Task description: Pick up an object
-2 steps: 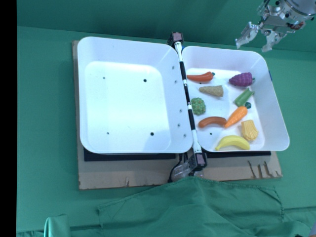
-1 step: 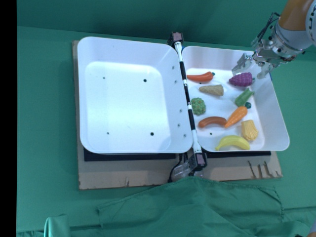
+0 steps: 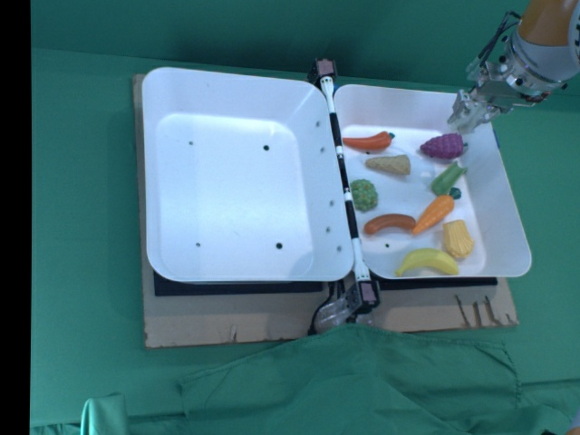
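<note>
Camera view, looking down at a slant on a green-covered bench: nearest the viewer lies rumpled green cloth [image 3: 362, 379], then a brown cardboard sheet [image 3: 199, 320] under two shallow white bins set side by side. The left bin [image 3: 163, 98] has a bare white floor. The right bin [image 3: 512, 243] holds toy foods. Nearest in it is a yellow banana [image 3: 427, 261], with a yellow corn piece [image 3: 458, 239] just beyond it on the right. Further back lie a brown sausage [image 3: 389, 223] and an orange carrot [image 3: 434, 213], close together. A green broccoli head [image 3: 363, 194] sits near the bin's left wall. Beyond these are a green cucumber-like piece [image 3: 447, 178], a tan cone-shaped piece [image 3: 388, 164], a purple grape bunch [image 3: 442, 146] and a red-orange chili pepper [image 3: 367, 140]. At the far right, the grey arm with its orange band [image 3: 555, 3] reaches in. Its gripper [image 3: 460, 114] hangs over the bin's far right corner, just above the grape bunch; nothing is visibly held, and whether the fingers are spread or closed cannot be told.
</note>
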Available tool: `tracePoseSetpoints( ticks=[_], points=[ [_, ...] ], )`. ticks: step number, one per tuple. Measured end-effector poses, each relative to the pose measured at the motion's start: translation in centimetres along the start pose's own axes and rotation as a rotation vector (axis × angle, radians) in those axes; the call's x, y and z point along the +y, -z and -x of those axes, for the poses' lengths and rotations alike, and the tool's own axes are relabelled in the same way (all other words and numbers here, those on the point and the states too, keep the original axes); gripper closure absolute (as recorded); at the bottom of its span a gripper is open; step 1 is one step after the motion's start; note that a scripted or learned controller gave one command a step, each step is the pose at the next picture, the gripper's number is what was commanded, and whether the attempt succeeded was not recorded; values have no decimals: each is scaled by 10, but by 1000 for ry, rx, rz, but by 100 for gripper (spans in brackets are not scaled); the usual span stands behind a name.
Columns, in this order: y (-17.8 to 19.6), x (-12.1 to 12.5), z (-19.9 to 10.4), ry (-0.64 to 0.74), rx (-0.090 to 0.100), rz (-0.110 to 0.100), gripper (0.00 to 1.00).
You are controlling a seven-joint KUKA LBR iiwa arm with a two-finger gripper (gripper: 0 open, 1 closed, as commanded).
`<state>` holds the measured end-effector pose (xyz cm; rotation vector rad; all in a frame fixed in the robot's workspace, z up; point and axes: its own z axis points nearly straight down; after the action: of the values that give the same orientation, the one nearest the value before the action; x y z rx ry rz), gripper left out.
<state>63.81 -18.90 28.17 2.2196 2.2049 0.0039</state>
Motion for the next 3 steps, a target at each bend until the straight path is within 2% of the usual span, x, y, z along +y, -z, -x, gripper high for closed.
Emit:
tracePoseSetpoints(
  ticks=[1, 2, 3],
  points=[
    [-1, 0, 0, 0, 0, -2, 0],
    [13, 1, 1, -3, -4, 6, 100],
    [13, 1, 1, -2, -4, 5, 0]
  ],
)
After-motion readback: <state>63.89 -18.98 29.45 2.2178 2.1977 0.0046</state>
